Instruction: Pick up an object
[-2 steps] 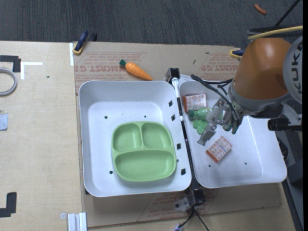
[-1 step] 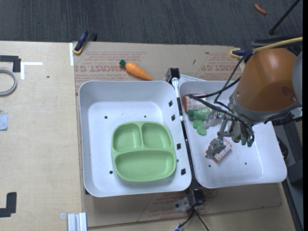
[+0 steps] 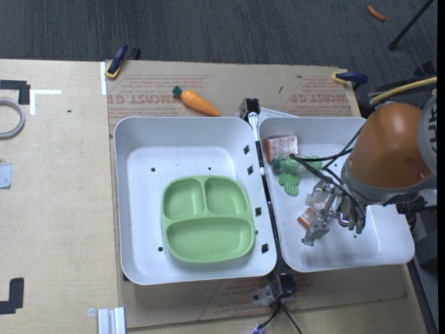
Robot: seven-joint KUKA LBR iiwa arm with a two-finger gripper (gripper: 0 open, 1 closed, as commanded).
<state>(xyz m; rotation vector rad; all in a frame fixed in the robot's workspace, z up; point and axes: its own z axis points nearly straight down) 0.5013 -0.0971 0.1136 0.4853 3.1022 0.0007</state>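
Dark grey carpet floor (image 3: 208, 12) — pale wooden bench (image 3: 55, 207) below it.

Reaches in from the right edge, grey links ending in a broad orange band (image 3: 389, 145) above the wrist. Points steeply downward, wrist bent toward the lower left. Carries black cables looped from the band out to the left and back to the wrist. Ends in a metallic gripper (image 3: 316, 229) hanging low, tilted down and leftward, its tip close to the surface beneath. State of the tip too small and cluttered to make out.
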